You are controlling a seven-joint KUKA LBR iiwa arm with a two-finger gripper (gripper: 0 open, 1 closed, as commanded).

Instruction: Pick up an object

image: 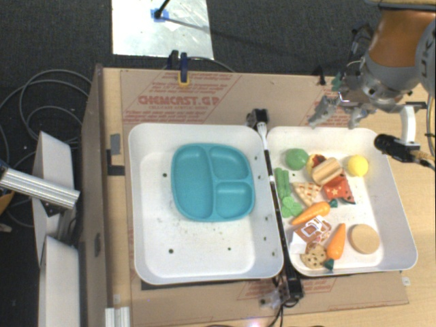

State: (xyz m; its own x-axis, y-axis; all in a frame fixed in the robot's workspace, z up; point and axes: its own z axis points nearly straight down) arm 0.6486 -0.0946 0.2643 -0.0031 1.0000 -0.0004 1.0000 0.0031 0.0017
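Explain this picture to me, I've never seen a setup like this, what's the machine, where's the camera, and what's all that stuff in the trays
One camera is fixed above a bench, looking down at a slant. The machine at upper right is a robot arm, grey with an orange band; its two-finger gripper hangs above the far edge of the right bin, with nothing between its fingers. The left bin holds a teal divided plate. The right bin holds toy food: a green ball-shaped piece, a hot dog, a lemon, a watermelon slice, two carrots, a cookie and a tan round piece.
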